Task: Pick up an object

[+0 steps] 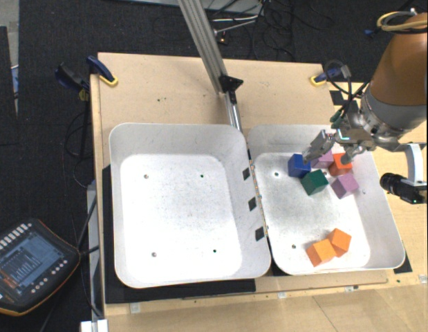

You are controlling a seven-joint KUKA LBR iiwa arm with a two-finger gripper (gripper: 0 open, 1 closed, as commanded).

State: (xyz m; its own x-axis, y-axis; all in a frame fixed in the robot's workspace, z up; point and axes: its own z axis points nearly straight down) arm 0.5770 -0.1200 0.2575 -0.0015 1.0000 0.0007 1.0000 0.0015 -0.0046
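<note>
I see a tan table on a dark floor, cables running behind it. Two white bins sit side by side: the left bin and the right bin. A pendant lies at lower left, and blue clamps grip the far corners. The gripper hangs over the right bin's far end, fingers apart, holding nothing. Just beneath it crowd a blue cube, green cube, purple cube, and orange block. Two orange cubes sit well apart, nearer me.
</note>
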